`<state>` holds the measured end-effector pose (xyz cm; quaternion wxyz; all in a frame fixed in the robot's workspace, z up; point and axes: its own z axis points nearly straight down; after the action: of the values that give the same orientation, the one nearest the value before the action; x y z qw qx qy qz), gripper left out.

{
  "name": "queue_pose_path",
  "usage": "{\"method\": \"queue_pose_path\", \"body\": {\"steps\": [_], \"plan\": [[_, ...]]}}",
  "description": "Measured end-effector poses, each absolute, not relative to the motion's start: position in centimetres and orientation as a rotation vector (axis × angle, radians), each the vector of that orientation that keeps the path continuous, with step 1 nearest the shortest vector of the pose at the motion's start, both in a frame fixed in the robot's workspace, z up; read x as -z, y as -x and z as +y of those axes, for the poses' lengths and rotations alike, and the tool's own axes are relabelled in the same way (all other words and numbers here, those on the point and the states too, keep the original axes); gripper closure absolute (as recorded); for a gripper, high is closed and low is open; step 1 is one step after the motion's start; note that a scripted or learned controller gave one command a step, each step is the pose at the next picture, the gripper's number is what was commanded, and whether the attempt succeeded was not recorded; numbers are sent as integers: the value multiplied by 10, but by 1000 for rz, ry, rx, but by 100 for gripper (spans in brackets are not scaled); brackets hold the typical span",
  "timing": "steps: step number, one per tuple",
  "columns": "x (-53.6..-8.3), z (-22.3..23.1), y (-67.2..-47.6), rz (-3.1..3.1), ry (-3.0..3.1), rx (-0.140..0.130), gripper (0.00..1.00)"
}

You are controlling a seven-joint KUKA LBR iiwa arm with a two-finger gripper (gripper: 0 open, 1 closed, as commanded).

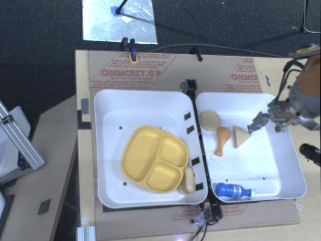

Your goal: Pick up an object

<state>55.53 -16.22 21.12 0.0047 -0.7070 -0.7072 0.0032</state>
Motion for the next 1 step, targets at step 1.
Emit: {"method": "queue_pose_path", "body": {"steps": [1], "plan": [[-218,-162,-558,-2226,2218,1,0]]}}
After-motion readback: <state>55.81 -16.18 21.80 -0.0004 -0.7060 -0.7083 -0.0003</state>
